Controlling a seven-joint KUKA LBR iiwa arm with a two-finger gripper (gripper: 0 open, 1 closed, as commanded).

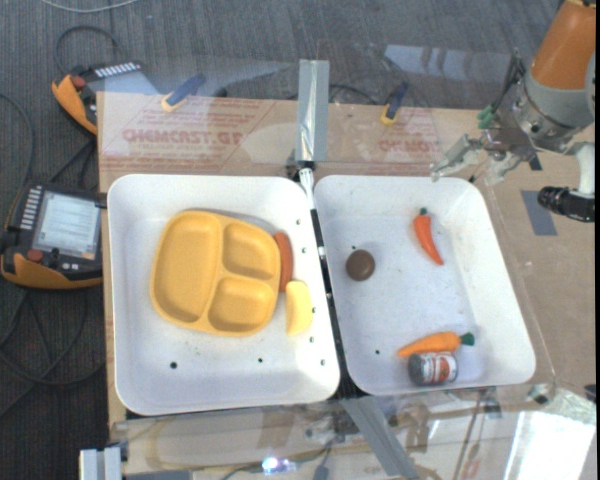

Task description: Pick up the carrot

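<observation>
The carrot (431, 344) is found lying flat in the near part of the right bin (500, 268), its green end toward the right, just beside and possibly touching a small can (433, 369) set nearer the front wall. The hand (473, 163) is held above the far right corner of that bin, well apart from the carrot, with its fingers (450, 162) spread wide and nothing between them.

Risks noted:
- A second orange item, apparently a chili pepper (427, 236), lies far closer to the hand and could be taken for the target.
- The can crowds the carrot's near side; a finger lowered there could strike the can or shove both against the wall.
- The carrot is slim and tapered, so a grasp near the tip would likely slip.

Contents recorded:
- Right bin: carrot, can, pepper, and a round brown object (360, 264) near the dividing wall; its identity cannot be settled at this resolution.
- Left bin (130, 268): a yellow compartment tray (216, 272), with a sausage-like piece (284, 259) and a pale yellow piece (298, 307) at its right edge.
</observation>
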